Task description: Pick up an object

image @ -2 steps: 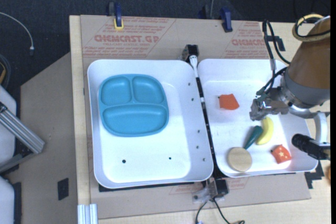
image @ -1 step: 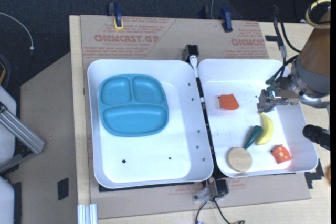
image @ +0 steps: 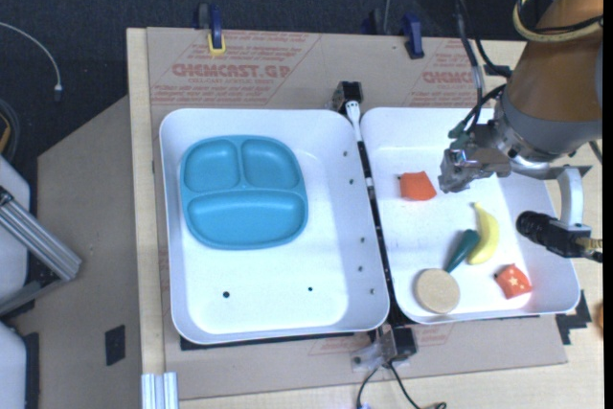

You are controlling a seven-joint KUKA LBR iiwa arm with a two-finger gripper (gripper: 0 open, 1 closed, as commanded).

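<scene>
The task names no single object, so the candidates are being taken as the items lying in the right bin (image: 383, 206). An orange block (image: 416, 186) is being seen on the bin floor toward its far left part, lying flat. A yellow banana (image: 487, 234) is being shown nearer and further right, with a dark green vegetable (image: 462, 250) lying just beside it on its left, the two touching or almost so. A round tan disc (image: 437, 290) is being seen near the bin's near edge, and a small red-orange piece (image: 513, 280) is lying to its right, close to the near right corner.

The gripper (image: 460, 170) is being held over the far part of the right bin, just right of the orange block and apart from it. Nothing is being seen between its fingers; whether they are spread or closed cannot be told from this angle. The grey arm with its orange band (image: 565, 10) is being seen reaching in from the right.

In the left bin (image: 287, 302), a blue divided plate (image: 245, 192) is being shown resting flat in the far left part. Both bins are being carried on a brown board (image: 278, 62).
</scene>
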